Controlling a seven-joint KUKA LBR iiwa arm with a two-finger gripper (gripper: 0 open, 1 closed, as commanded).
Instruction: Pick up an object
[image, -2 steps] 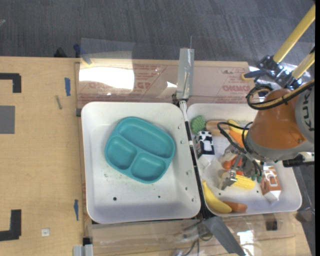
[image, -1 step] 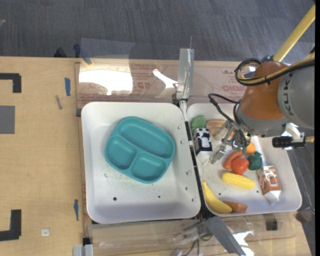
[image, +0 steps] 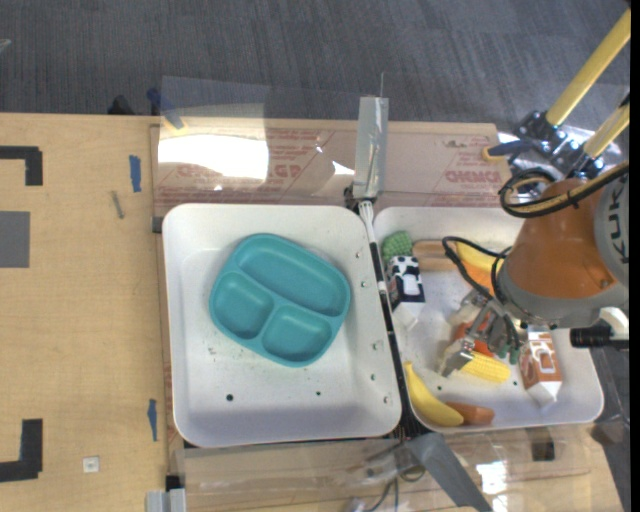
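Left bin (image: 190, 400): one teal three-compartment plate (image: 280, 298); right bin (image: 590, 405): one black-and-white toy (image: 405, 279), one green item (image: 397, 243), two bananas (image: 430, 400), one corn cob (image: 485, 370) beneath the gripper (image: 470, 350), jaws' state indiscernible.

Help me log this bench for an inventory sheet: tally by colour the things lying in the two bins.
Teal: 1, the divided plate
Yellow: 3, lower banana, upper banana, corn
Green: 1, green toy
Black and white: 1, cow toy
Orange-red: 1, sausage
Red and white: 1, carton
Total: 8
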